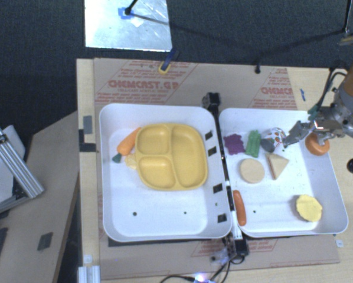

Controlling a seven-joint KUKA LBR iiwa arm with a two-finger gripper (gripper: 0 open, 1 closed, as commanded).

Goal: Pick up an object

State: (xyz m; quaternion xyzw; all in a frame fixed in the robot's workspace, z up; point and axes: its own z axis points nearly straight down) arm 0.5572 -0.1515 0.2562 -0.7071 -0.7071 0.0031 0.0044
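Gripper [290,137] low over right bin [330,184]

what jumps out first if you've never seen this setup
The big yellow divided plate fills the middle of the left bin, with a toy carrot tucked against its upper left edge. In the right bin, small play foods lie scattered, and the pincer hangs over that bin's upper right part.

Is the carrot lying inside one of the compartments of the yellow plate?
No, the carrot lies on the floor of the left bin, against the outer left edge of the yellow plate.
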